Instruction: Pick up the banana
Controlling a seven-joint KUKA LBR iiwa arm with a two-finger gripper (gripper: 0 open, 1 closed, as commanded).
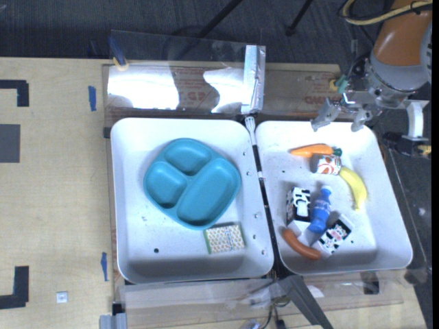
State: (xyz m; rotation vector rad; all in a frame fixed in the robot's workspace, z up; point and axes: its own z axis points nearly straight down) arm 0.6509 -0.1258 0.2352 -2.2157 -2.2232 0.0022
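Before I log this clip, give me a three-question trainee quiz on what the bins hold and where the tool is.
1. True or false: the banana lies in the same bin as the blue plate.
2. Which thing lies nearest the banana? A) the patterned sponge B) the small can C) the sausage
3. Fill in: the tool is above the ___ edge of the right bin.

Key
1. False. The banana is in the right bin; the plate is in the left bin.
2. B, just to the banana's left, below the carrot.
3. Far. Both fingers are apart with nothing between them.
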